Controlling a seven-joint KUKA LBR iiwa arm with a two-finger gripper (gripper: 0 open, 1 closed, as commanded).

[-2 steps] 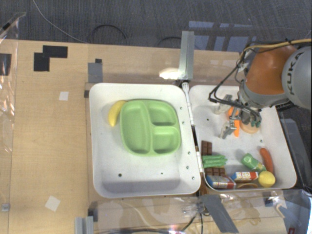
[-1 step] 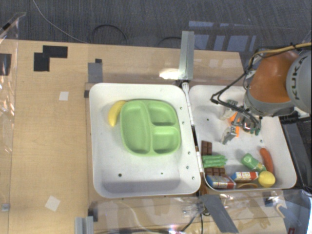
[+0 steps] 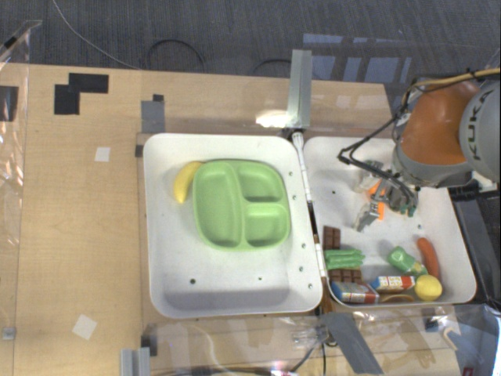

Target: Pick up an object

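Note:
My gripper point(image 3: 385, 204) hangs over the middle of the right bin point(image 3: 337, 163), below the arm's orange band point(image 3: 434, 128). A small orange piece point(image 3: 379, 197) shows at the gripper; I cannot tell whether it is held. Along the bin's front lie a brown chocolate bar point(image 3: 332, 237), a green packet point(image 3: 343, 258), a can point(image 3: 391, 283), a green bottle point(image 3: 404, 260), a yellow lemon point(image 3: 428, 287) and a red sausage point(image 3: 429, 257). These objects sit below and apart from the gripper.
The left bin point(image 3: 168, 288) holds a green divided plate point(image 3: 239, 204) with a yellow banana point(image 3: 185, 181) at its left edge. A metal post point(image 3: 300, 84) stands behind the wall between the bins. Cables loop near the wrist.

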